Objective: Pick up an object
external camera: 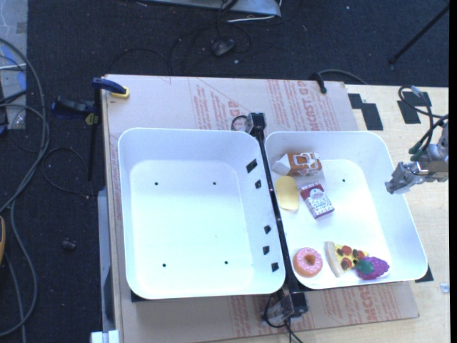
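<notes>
The gripper (401, 179) hangs at the right bin's (400, 213) outer rim, and whether its jaws are open or closed cannot be told. The pink donut (308, 261), red carton (316, 199), yellow piece (287, 193) and orange box (303, 163) lie untouched in that bin. Judging by this, the approach is barely begun; next the arm must travel inward over one item and descend.

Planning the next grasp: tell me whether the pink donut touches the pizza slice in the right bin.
Apart. In the camera view a thin strip of white bin floor shows between the pink donut and the pale crust edge of the pizza slice.
</notes>
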